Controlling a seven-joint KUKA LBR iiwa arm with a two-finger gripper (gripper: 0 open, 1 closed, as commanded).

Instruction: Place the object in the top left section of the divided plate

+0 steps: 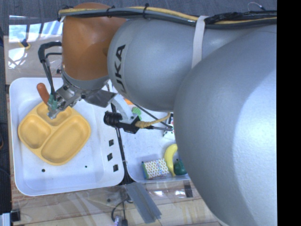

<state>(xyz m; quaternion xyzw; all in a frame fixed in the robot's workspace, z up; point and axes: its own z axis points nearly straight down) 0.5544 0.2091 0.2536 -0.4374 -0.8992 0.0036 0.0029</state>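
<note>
Gripper (53, 108) hangs over the yellow divided plate's (66, 138) far edge in the left bin (28, 182) — an orange-red sausage-like object (43, 92) just behind it, held or not I cannot tell.

Your arm (197, 93) comes in from the right & fills most of the view, grey shell w/ the orange band (84, 41) just above the wrist. Wrist points down-left. Gripper (53, 108) sits low at the far left end of the arm, tip down. Can't tell from this angle how it's set. Black & yellow cabling (155, 13) runs along the arm's top edge.
</note>
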